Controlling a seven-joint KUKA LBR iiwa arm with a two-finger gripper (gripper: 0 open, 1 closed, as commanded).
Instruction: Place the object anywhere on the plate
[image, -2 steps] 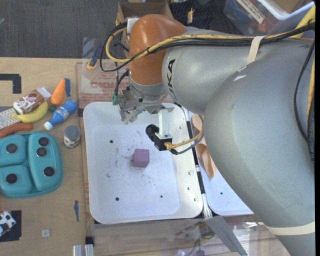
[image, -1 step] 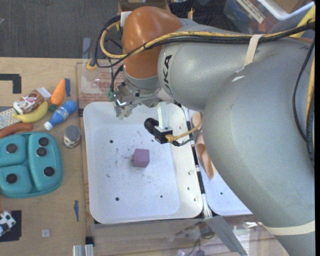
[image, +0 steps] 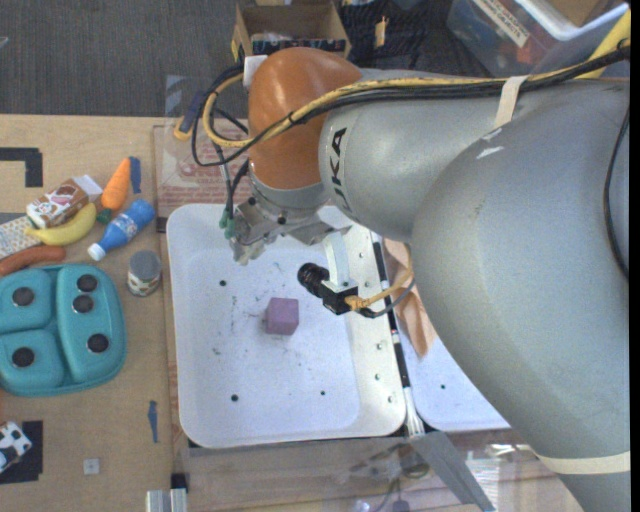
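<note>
Far left on the wood bench: teal moulded plastic tray (image: 55, 325) with round dimples, toy banana (image: 62, 228), carrot (image: 119, 184), small blue bottle (image: 122, 229), a metal can (image: 144, 272). Left white bin (image: 200, 400), smooth with scuffs and dark specks, holds a purple cube (image: 281, 316), matte, soft-edged, lying alone near mid-floor. Gripper (image: 240, 240) hangs over the bin's back-left area, clear of the cube; can't tell how it's set. Glossy grey arm (image: 480, 230) with orange band covers the right side.
</note>
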